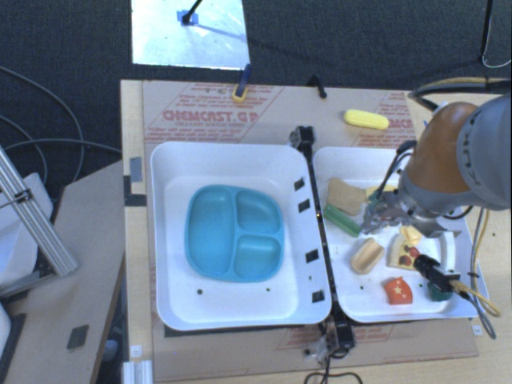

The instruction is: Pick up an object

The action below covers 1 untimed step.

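My gripper (pixel 374 217) hangs low inside the right bin (pixel 352 304), under the grey and orange wrist. Its tips sit just right of a green stick-shaped piece (pixel 342 221) and below a tan bread-like slice (pixel 346 194). A tan bun-shaped piece (pixel 366 255) lies just below the gripper. To its right are a pizza-slice toy (pixel 404 250), a red strawberry-like toy (pixel 399 291) and a dark green piece (pixel 437 290). Nothing shows between the fingers.
The left bin (pixel 172 214) holds a blue divided plate (pixel 235 232). A yellow banana-like toy (pixel 366 119) lies on the cardboard behind the right bin. A black divider with clips (pixel 314 214) runs between the bins. Cables trail at the right edge.
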Available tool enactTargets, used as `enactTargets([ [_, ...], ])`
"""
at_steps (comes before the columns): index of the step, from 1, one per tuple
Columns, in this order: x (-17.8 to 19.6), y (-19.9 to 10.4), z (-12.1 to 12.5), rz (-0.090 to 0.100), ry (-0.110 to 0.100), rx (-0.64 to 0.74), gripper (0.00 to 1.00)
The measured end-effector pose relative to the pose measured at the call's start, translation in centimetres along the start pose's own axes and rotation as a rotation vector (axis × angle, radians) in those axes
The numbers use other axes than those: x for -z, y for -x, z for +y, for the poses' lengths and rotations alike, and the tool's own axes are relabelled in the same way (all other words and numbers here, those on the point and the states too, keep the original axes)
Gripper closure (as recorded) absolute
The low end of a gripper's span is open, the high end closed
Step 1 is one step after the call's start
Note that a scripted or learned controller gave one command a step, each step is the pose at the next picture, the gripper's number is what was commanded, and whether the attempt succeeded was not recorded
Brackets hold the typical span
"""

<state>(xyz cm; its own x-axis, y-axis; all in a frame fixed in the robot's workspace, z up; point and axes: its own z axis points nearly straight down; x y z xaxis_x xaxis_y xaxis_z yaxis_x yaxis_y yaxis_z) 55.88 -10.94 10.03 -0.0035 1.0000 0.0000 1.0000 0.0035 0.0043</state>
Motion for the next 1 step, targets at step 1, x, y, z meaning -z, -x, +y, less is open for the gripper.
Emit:
enactTargets([
  [1,8.9,-4.74,-7.24,0.002,0.001,0.003,1.0],
])
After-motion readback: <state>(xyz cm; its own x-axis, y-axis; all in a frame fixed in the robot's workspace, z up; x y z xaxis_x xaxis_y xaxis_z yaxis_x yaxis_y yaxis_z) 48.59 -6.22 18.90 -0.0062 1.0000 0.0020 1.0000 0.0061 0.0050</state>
